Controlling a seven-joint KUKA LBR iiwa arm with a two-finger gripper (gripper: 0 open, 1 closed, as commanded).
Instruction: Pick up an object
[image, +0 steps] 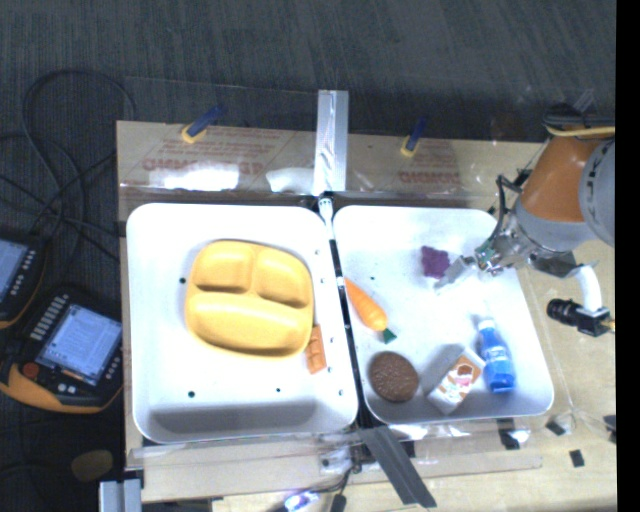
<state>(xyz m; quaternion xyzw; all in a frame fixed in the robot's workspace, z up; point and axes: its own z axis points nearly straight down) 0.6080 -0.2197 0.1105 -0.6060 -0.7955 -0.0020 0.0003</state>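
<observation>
Your tool (462, 268) hangs in the right bin (530, 330), just right of the purple grape bunch (434, 262), not touching it. Whether its fingers are apart, you cannot tell.

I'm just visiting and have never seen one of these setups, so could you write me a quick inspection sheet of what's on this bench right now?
Surface: two shallow white bins side by side, left bin and right bin.
Job's things: left bin holds a yellow divided tray and a small orange piece; right bin holds a carrot, purple piece, brown disc, small carton, blue bottle.
Clutter: nothing seen.
Grippers: gripper low beside the purple piece, holding nothing visible.
Cables: black cables on the floor.
Surroundings: handheld control pendant, dark carpet.
</observation>
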